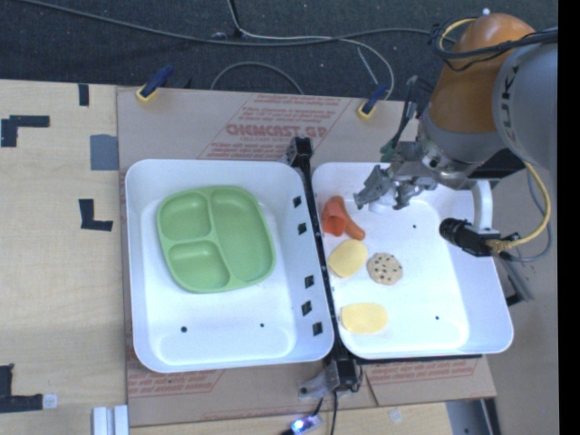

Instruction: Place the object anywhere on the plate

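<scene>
The gripper [385, 191] hangs over the right bin [453, 320] near its twelve o'clock rim, fingers spread apart with nothing between them. Just toward eight o'clock from it lies an orange carrot [340, 217], close against the divider between the bins. Further toward six o'clock sit a pale yellow round piece [348, 259], a cookie [386, 268] beside it, and another yellow piece [363, 317]. The bin's three o'clock half is bare white floor. The green plate [216, 237], with three compartments, rests in the left bin [217, 338], well apart at nine o'clock. Both bins stand on cardboard [263, 125] over a wooden bench [54, 270].
</scene>
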